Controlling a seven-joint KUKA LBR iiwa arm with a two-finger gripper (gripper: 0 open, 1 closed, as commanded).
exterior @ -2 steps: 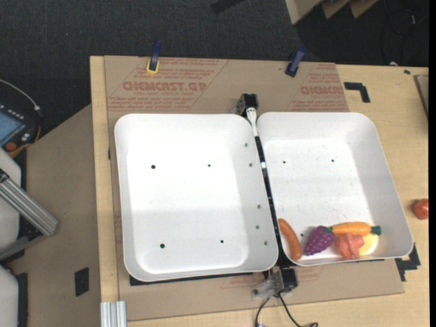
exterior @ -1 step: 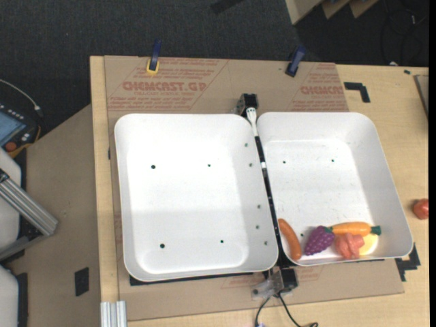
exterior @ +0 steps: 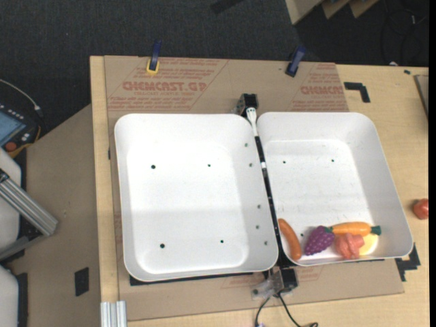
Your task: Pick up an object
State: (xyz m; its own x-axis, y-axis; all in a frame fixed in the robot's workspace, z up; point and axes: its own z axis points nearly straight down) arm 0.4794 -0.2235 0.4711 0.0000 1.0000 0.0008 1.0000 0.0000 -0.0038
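rt bin (exterior: 320,131) holds sausage (exterior: 289,239), grapes (exterior: 318,240), carrot (exterior: 352,228) etc. at near edge; claw state: can't tell.

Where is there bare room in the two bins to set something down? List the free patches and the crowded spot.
Left bin: its floor is bare wall to wall. Right bin: free from the far wall down to mid-floor. Crowded along its near wall, where the sausage, purple grapes, carrot and a red piece cluster.

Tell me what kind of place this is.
Likely a robotics lab test bench: two white bins clamped to a cardboard-covered board, toy food for picking practice, dark carpet around.
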